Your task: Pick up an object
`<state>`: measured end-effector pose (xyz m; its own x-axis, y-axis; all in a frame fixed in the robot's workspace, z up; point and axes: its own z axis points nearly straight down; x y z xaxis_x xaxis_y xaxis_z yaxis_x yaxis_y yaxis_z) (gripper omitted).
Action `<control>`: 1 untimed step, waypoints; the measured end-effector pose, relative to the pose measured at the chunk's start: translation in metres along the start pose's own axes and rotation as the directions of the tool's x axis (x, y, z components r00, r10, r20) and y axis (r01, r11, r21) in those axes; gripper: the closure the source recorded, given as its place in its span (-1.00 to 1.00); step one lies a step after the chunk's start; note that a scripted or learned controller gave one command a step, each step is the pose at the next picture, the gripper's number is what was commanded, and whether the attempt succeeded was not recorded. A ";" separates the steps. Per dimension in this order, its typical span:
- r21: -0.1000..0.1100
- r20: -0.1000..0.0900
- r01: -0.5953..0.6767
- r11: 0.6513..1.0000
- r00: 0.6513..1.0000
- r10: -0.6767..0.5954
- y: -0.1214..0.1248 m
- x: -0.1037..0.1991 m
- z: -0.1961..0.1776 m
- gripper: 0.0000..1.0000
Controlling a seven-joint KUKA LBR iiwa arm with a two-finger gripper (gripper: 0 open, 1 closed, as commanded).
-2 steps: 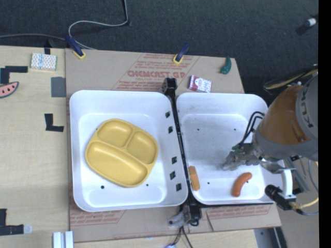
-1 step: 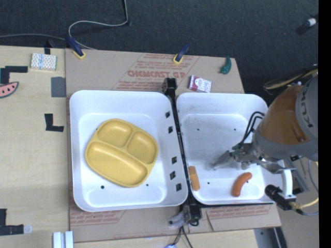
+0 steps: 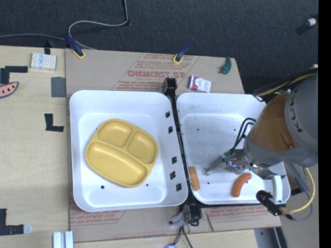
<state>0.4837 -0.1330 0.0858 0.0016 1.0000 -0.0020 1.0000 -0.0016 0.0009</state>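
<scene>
An orange sausage (image 3: 241, 184) lies near the front edge of the right bin (image 3: 212, 112). A second, browner sausage (image 3: 194, 179) rests against that bin's left wall at the front. My gripper (image 3: 216, 166) is low in the right bin and points left. It hangs between the two sausages, just up and left of the orange one, and nothing is visibly held. The grey and orange arm (image 3: 282, 130) covers the bin's right side. A yellow divided plate (image 3: 121, 152) fills the middle of the left bin (image 3: 83, 107).
A small red and white packet (image 3: 199, 83) and a green item (image 3: 226, 65) lie on the cardboard behind the bins. Yellow clamps (image 3: 180, 55) hold the cardboard's back edge. A black divider (image 3: 175, 138) runs between the two bins.
</scene>
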 end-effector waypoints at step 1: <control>-0.001 0.000 0.000 1.000 1.000 0.000 0.000 0.000 -0.010 1.00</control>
<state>0.4841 -0.1330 0.0958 0.0017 1.0000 -0.0022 1.0000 -0.0017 0.0016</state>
